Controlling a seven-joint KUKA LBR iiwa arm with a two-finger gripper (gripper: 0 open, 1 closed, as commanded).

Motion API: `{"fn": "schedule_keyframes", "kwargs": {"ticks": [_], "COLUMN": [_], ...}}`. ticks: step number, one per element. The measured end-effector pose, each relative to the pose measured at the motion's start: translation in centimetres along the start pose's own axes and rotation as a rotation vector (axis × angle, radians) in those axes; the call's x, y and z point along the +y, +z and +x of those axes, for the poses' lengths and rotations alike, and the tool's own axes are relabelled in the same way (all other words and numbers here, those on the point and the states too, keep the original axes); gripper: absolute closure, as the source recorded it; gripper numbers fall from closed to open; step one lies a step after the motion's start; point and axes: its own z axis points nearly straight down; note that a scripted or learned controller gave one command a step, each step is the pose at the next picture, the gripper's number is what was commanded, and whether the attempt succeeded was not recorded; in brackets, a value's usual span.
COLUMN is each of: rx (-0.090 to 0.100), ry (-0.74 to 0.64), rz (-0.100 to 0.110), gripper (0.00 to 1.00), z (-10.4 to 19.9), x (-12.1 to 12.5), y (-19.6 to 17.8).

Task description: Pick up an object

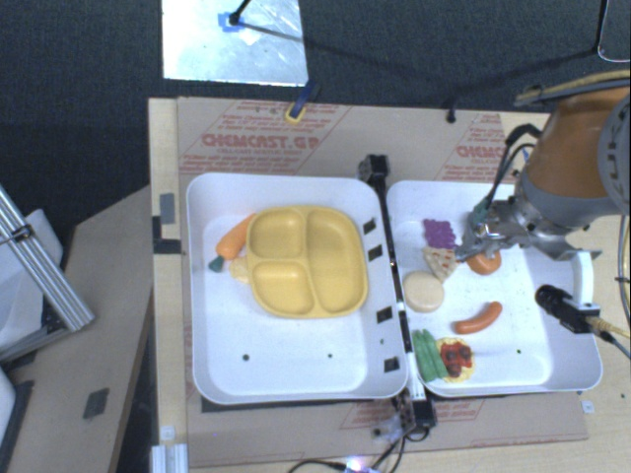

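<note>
Bench (128, 254) spans frame centre, pale wood. Brown printed sheet (266, 136) flat on it, red lettering along top edge. Two white bins on sheet, touching at centre: left bin (286, 368) centre-left, right bin (518, 363) centre-right. Small yellow-blue piece (299, 107) at sheet's top edge, upper centre. Grey tab (166, 205) on bench left of left bin.

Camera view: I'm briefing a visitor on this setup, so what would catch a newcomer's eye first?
Likely the yellow divided plate in the left bin, with a toy carrot against its left edge. Next, the grey and orange arm reaching in from the right, its gripper low over toy food in the right bin, near a sausage.
</note>
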Motion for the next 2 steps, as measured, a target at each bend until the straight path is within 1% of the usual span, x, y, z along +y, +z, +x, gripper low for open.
{"fn": "schedule_keyframes", "kwargs": {"ticks": [1,2], "rx": [0.000,0.001], "ry": [-0.001,-0.004], "rz": [0.001,-0.001], "gripper": [1.00,1.00], "z": [0.0,2.2], "x": [0.1,5.7], "y": [-2.6,-1.9]}}
